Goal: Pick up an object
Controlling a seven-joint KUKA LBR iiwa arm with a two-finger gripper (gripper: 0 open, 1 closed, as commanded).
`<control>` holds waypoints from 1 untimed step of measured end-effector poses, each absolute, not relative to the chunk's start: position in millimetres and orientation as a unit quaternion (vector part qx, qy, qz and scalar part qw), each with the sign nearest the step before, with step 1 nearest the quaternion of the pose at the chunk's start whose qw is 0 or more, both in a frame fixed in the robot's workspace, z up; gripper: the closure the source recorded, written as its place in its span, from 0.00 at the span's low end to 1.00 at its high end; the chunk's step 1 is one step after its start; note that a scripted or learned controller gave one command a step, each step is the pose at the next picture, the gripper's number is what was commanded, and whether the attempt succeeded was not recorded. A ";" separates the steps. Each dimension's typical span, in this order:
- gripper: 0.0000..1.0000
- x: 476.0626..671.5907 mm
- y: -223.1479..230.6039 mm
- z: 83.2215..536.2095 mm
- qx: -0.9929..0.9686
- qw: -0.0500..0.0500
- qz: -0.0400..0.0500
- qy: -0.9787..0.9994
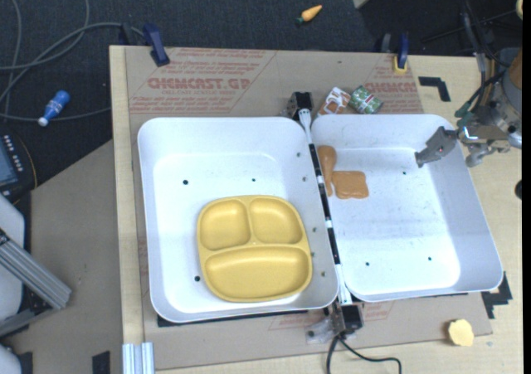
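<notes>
We see the gripper [452, 144] at the right edge of the frame, over the upper right corner of the right bin [465, 273], with nothing between its fingers; whether they are spread or closed we cannot tell. The candidate objects lie apart from it: a yellow divided tray [253, 248] in the left bin [166, 148], lower centre, and a flat brown piece [344, 182] against the right bin's left wall. We judge the task not yet begun: approach, grasp and lift all remain.

A yellow three-compartment plastic plate [253, 248] takes up the left white bin's [166, 157] near half; in the right white bin [415, 240], a flat brown piece [344, 182] hugs the left wall.
</notes>
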State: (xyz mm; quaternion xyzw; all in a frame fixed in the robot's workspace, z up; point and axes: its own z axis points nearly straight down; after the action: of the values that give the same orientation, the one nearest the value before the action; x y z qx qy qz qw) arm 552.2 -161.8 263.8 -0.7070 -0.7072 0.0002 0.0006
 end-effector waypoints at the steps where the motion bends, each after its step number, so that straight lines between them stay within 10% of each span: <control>1: 0.00 594.6 -113.5 154.5 -0.705 0.003 0.001 -0.709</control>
State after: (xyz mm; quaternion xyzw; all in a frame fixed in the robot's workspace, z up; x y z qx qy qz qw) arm 594.6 -113.5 154.5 -0.7051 -0.7091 0.0008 0.0029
